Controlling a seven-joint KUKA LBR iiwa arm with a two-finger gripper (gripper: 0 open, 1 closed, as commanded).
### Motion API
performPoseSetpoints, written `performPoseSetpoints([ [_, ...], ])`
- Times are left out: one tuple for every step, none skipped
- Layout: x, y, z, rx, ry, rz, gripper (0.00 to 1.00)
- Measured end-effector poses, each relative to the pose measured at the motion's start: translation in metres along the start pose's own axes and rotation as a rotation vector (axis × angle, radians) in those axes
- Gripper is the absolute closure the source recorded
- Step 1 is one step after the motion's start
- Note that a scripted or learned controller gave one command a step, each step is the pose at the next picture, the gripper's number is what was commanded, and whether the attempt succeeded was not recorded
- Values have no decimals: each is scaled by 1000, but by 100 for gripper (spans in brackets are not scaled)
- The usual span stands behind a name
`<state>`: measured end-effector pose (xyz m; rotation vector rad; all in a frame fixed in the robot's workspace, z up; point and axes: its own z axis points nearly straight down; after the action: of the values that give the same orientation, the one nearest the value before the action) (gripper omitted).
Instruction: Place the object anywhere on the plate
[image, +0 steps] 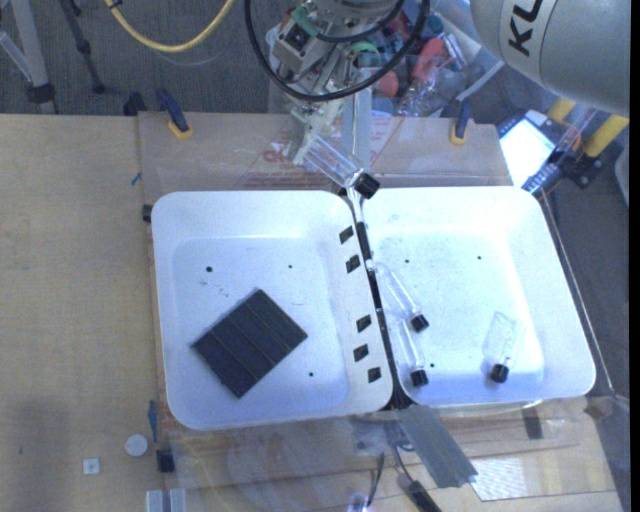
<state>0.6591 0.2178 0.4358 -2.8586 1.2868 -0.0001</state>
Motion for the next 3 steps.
performPoseSetpoints([
  [0,-1,-12,9,-2,6,100],
  [0,-2,-24,18,-4,11,100],
  [-1,-11,0,-1,-1,-436,100],
])
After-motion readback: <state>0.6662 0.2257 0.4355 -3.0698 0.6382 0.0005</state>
